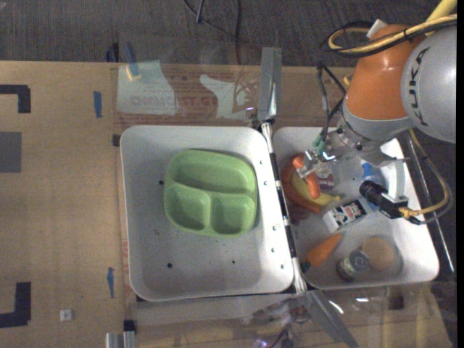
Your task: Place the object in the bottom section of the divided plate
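Note:
A green divided plate (211, 192) lies in the left white bin (145, 267). It has one long section on its far side and two smaller ones on its near side. My gripper (316, 162) hangs low over the left part of the right bin (420, 263), just above a pile made of an orange-red object (303, 181) and a yellow piece (324, 199). Whether anything is in its grasp cannot be made out, since the wrist hides much of that spot.
The right bin also holds a carrot (322, 250), a small can (350, 267), a brown round object (379, 253), a white and black carton (344, 214) and a blue item (370, 172). A metal divider (279, 209) runs between the bins. Cables (406, 212) trail from the arm.

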You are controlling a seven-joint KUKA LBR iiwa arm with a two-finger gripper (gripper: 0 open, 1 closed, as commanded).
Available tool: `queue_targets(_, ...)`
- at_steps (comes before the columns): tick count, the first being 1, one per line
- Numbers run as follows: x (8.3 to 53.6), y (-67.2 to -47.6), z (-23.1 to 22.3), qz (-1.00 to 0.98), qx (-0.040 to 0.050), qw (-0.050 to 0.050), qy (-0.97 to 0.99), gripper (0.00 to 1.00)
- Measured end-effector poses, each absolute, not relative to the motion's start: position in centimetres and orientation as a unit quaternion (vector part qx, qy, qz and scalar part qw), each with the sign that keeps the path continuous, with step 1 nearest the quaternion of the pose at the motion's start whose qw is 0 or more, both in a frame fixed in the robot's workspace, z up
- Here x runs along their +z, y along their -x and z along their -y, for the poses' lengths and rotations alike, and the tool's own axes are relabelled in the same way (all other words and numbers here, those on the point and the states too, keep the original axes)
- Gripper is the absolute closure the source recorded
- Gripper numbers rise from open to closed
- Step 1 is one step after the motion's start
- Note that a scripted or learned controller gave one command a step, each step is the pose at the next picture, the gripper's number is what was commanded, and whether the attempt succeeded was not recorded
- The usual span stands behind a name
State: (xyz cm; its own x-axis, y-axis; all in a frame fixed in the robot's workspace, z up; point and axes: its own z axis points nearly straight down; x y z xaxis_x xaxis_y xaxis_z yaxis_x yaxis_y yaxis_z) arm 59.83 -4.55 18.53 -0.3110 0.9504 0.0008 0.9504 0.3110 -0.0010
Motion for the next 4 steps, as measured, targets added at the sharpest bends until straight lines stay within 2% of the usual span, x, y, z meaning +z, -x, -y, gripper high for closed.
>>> queue_targets(1, 18.5, -55.8, -3.8, 0.843, 0.0001, 0.001, 0.539, 1.0)
queue_targets(2, 18.5, -60.9, -8.6, 0.883, -0.0011, -0.002, 0.469, 1.0)
queue_targets(3, 20.4, -62.6, -17.2, 0.872, -0.0014, -0.002, 0.489, 1.0)
queue_targets(4, 20.4, -62.6, -17.2, 0.873, -0.0012, -0.002, 0.489, 0.0)
